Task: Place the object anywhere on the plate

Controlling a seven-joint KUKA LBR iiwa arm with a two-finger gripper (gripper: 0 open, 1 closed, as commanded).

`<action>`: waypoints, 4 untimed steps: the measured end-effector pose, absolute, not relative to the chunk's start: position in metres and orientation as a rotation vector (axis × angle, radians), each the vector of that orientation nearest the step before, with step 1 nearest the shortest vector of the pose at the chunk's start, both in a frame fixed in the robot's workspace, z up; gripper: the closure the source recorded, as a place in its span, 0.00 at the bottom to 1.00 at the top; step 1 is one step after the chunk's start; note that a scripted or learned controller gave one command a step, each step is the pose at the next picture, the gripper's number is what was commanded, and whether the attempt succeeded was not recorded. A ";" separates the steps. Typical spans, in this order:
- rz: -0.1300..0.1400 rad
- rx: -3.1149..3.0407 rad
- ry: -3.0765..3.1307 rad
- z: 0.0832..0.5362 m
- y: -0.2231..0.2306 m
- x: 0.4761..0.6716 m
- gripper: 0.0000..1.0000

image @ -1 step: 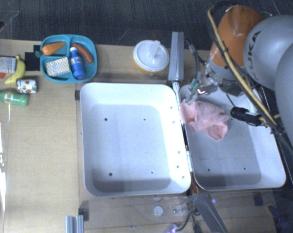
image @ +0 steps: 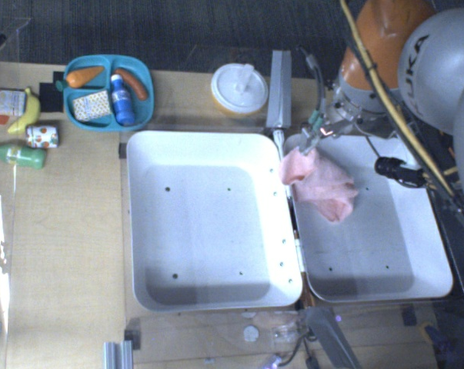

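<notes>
Take the left white bin [image: 208, 221] as your landmark. Well to its left, on the bench [image: 55, 237], you have a green bottle [image: 16, 155] lying flat, a small can [image: 42, 136] and a banana [image: 28, 111] beside a small carton [image: 2, 103]. Just above the bin's upper left corner sits a blue divided tray [image: 143, 91] holding toy food and a small blue bottle [image: 122, 100]. Above its upper right corner stands a yellow cup with a white lid [image: 240, 88]. Touching the bin's right side is the right white bin [image: 385, 260]. There a pink cloth [image: 324, 185] hangs over the shared edge and spreads onto the right bin's floor. The gripper [image: 312, 139] is at the cloth's top corner, its fingers pinched closed on the fabric.
</notes>
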State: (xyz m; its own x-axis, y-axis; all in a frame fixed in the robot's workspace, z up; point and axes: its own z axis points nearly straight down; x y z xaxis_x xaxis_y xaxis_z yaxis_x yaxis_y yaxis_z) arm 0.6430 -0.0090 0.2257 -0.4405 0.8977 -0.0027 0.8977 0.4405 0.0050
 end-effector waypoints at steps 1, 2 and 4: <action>0.003 1.092 2.942 0.221 0.038 0.615 1.00; 0.004 0.481 3.100 0.226 0.090 0.588 1.00; 0.005 -0.002 3.137 0.226 0.139 0.574 0.00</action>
